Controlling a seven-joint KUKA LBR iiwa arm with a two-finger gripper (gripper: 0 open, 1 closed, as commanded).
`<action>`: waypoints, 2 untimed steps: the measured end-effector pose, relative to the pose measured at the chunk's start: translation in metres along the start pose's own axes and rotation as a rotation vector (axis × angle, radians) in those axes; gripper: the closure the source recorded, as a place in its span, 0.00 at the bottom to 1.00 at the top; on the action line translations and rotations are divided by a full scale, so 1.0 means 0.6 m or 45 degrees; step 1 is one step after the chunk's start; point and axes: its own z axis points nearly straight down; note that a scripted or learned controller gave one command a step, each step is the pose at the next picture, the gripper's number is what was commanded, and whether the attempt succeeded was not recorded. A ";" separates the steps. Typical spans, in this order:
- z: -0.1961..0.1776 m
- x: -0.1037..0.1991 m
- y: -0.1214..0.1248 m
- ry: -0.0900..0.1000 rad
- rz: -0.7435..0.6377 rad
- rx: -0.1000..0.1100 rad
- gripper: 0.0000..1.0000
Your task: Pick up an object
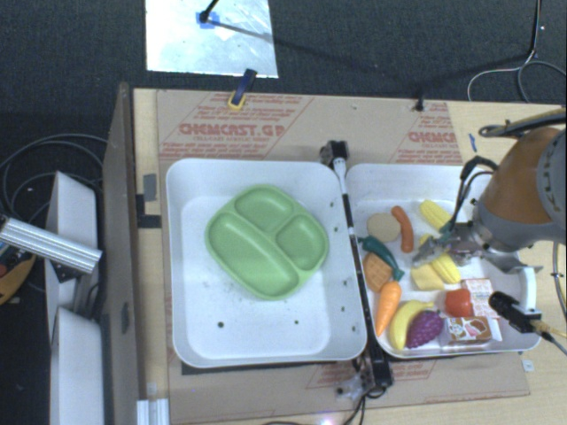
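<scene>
The right bin (390, 181) holds toy food: a tan round piece (384, 227), a red-orange sausage (404, 227), yellow corn (434, 212), a yellow block (436, 274), a carrot (387, 302), a banana (403, 320), purple grapes (426, 328), a red tomato (458, 302) and a printed box (469, 326). My gripper (438, 248) hangs low over the bin's middle, just above the yellow block and right of the sausage. Its metal fingers point left; I see nothing held between them.
The left bin (190, 326) carries a green sectioned plate (266, 240). A black divider bar (350, 228) runs between the bins. Cardboard (266, 122) lies under both bins. The arm's orange band (532, 180) fills the right side above the bin.
</scene>
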 end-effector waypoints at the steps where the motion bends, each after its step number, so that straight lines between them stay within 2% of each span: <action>1: -0.034 0.039 0.129 -0.001 -0.006 -0.007 0.00; 2: 0.002 0.021 0.069 0.001 0.006 0.009 0.00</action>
